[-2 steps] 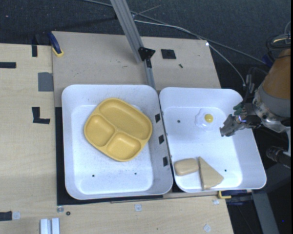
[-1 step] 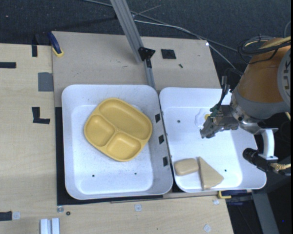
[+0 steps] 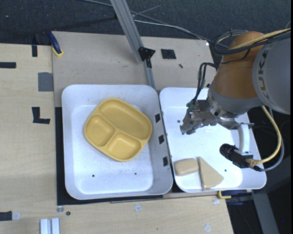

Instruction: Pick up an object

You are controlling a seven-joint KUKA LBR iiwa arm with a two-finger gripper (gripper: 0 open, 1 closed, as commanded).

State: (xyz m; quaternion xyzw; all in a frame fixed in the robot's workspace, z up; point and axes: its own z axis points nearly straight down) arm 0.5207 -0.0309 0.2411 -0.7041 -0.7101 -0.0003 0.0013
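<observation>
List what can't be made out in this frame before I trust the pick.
- Gripper, camera view: small, dark and blurred; finger state and any hold unreadable.
- Right bin, camera view: its far right part is covered by the arm.
- Two beige pieces at the bin's near edge: too small and pale to identify.
- Arm: cut off by the right edge.

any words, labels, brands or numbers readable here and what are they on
"KU": large dark letters on the grey robot arm at the view's right edge, cut off there and seen sideways; likely the start of the maker's name.
No readable text on the yellow three-compartment plastic plate, the two shallow white bins, or the black tape marks on the wooden bench.
</observation>
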